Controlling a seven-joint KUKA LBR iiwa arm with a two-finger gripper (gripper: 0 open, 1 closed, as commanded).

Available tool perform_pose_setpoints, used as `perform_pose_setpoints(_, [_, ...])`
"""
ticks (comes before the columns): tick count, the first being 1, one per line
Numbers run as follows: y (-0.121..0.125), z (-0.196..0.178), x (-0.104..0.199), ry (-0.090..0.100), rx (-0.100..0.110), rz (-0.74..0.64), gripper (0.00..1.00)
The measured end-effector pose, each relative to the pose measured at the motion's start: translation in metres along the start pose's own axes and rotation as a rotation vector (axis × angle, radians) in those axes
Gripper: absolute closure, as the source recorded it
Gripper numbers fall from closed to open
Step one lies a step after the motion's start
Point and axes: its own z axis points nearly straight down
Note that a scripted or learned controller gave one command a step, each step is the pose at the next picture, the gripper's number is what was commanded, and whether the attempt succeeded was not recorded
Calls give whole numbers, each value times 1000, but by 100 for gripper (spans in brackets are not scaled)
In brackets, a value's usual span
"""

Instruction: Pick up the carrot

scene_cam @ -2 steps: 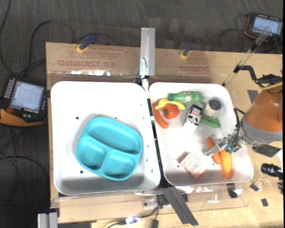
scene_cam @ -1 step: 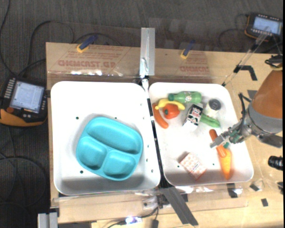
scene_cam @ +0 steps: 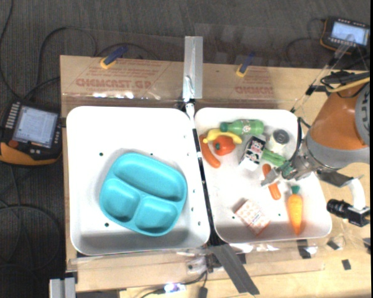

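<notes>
Hovering beside the carrot's [scene_cam: 295, 210] green top, the jaws [scene_cam: 280, 174] show no readable gap, so I cannot tell; its long axis runs away from them toward the right bin's [scene_cam: 236, 194] front wall.

We see the gripper [scene_cam: 275, 177] low in the right bin [scene_cam: 236, 225], just left of the carrot [scene_cam: 295, 210] — not on it. A small orange piece [scene_cam: 274, 191] lies beneath it; the teal tray [scene_cam: 144, 193] fills the left bin [scene_cam: 87, 135].

Open floor [scene_cam: 236, 188] left of carrot [scene_cam: 295, 210]
</notes>
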Motion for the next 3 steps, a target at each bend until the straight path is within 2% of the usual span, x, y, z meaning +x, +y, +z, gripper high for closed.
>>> perform_pose_setpoints(1, [14,58,-20,-2,-7,122,100])
perform_pose_setpoints(2, [15,59,-20,-7,-12,122,0])
perform_pose_setpoints(3, [78,32,-72,10,5,674,0])
